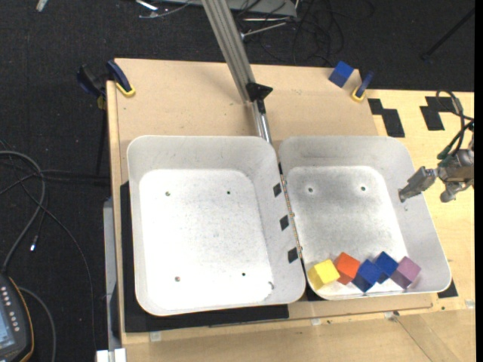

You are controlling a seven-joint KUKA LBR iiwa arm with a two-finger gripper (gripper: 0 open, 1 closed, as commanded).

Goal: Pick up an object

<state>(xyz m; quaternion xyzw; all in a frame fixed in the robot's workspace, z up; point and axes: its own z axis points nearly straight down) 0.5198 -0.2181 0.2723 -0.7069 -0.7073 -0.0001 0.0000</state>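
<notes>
Camera view: I saw two shallow white plastic bins side by side on the bench. The left bin (151, 202) had only its speckled, scuffed floor w/ a few small holes. The right bin (347, 153) held all the small blocks, bunched along its near edge: a yellow cube (325, 273) at the left end, an orange cube (347, 265) touching it, then a dark blue cube (368, 274) w/ a second blue cube (386, 263) just behind it, and a pale purple cube (407, 271) at the right end. All five sat on the bin floor, none lifted.

The metal two-finger gripper (416, 183) reached in from the right, over the right rim of the right bin, well apart from the block cluster. Nothing was between its fingers. I couldn't tell whether the jaws were apart or together at that angle.

Surface: tan wooden bench top (189, 100), a dark mat under the bins. One more blue cube (342, 72) lay on the bench near the far right corner, beside a yellow-tipped clamp (359, 89); another such clamp (121, 81) at the far left corner. A grey metal pole (226, 36) slanted across the back. Floor was dark carpet (53, 44) w/ black cables.
</notes>
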